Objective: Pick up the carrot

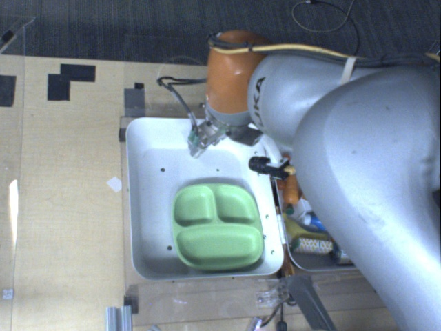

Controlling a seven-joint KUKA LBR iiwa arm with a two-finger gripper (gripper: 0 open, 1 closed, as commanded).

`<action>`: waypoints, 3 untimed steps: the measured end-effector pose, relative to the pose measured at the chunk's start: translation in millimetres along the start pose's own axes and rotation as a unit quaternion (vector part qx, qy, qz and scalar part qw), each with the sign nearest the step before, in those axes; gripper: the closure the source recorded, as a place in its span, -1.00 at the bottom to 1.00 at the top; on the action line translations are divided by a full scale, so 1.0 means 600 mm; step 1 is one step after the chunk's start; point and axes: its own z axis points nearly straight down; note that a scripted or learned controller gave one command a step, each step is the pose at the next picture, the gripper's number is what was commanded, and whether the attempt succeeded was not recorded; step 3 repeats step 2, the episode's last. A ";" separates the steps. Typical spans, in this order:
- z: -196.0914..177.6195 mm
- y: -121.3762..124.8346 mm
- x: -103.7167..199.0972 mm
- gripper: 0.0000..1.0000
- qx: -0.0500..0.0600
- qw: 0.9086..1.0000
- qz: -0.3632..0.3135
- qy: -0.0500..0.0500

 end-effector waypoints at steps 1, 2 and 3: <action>-0.023 0.004 -0.001 1.00 -0.004 1.000 0.000 -0.001; -0.002 -0.084 -0.024 1.00 0.000 0.987 0.164 0.000; -0.002 -0.084 -0.024 1.00 0.000 0.987 0.164 0.000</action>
